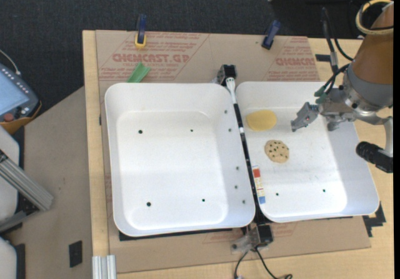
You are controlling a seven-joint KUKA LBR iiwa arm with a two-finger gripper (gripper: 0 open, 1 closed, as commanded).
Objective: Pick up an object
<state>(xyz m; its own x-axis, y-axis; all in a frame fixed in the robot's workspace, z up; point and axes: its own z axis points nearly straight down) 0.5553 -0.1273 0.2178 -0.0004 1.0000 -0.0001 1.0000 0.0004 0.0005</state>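
Where gripper [302,119] hovers, two cookies [277,151], two bins [169,152]

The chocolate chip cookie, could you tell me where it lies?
The chocolate chip cookie lies in the right bin, just below the plain yellow disc.

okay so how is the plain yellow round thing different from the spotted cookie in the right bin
The yellow disc is plain and smooth; the cookie is tan with dark specks. The disc looks slightly wider than the cookie. The disc lies nearer the bin's far wall, closer to the gripper; the cookie sits nearer the middle. Both lie flat in the right bin.
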